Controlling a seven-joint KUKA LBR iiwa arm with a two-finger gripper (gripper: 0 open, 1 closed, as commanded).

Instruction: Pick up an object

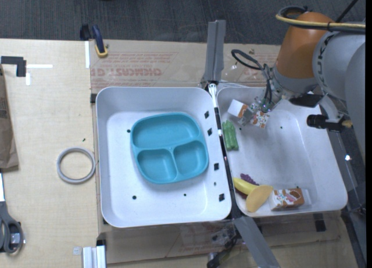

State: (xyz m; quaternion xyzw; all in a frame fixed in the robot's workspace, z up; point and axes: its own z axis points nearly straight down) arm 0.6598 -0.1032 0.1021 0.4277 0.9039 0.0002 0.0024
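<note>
White bin wall [273, 89] crowds the gripper [260, 111], grip unreadable, so the small box [236, 109] could slide off against it.

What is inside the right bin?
The right bin holds a green item by its left wall, a banana, a yellow piece and a small carton near the front. The gripper hides part of a small packet.
</note>
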